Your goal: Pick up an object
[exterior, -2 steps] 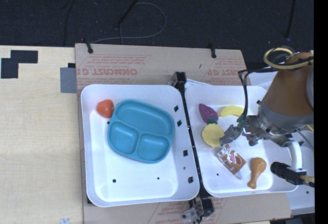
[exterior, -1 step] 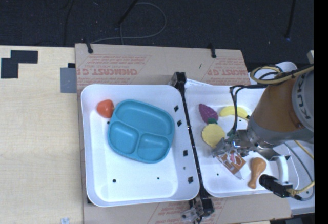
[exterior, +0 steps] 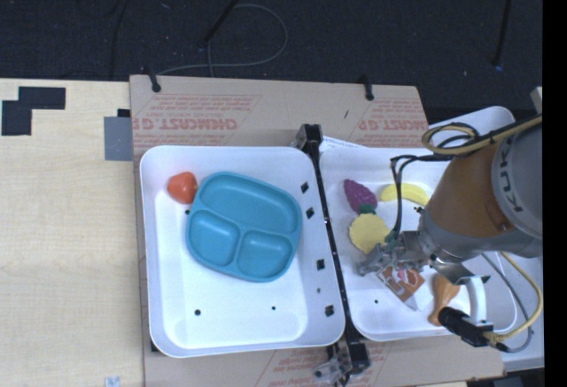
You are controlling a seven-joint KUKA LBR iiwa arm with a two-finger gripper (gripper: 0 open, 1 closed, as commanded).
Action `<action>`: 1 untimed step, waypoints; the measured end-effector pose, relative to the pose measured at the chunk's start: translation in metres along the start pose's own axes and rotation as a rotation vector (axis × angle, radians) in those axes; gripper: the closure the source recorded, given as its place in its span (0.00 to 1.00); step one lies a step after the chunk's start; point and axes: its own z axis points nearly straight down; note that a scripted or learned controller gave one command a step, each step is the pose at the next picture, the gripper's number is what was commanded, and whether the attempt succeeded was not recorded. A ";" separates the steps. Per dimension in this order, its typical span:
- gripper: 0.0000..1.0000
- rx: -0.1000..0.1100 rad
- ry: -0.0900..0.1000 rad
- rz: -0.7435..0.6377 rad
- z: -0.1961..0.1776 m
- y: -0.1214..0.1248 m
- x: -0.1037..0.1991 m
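My gripper (exterior: 379, 259) is low in the right bin (exterior: 372, 328), just below a yellow round fruit (exterior: 367, 231) and at the left end of a red and white packet (exterior: 404, 280). A purple bunch of grapes (exterior: 359, 194) lies above the yellow fruit. A yellow banana (exterior: 405, 194) lies to its right, partly behind the arm (exterior: 474, 204). An orange cone-shaped piece (exterior: 442, 293) rests at the bin's lower right. Nothing can be seen held in the gripper.
The left bin (exterior: 221, 323) holds a blue divided plate (exterior: 243, 226) and a red-orange tomato (exterior: 182, 187) at its upper left. A black divider (exterior: 326, 235) runs between the bins. Cables and a black part (exterior: 465, 326) hang by the arm at the right bin's lower right.
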 end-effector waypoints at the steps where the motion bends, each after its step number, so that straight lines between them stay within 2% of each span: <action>1: 1.00 0.004 0.002 0.008 -0.011 -0.001 -0.001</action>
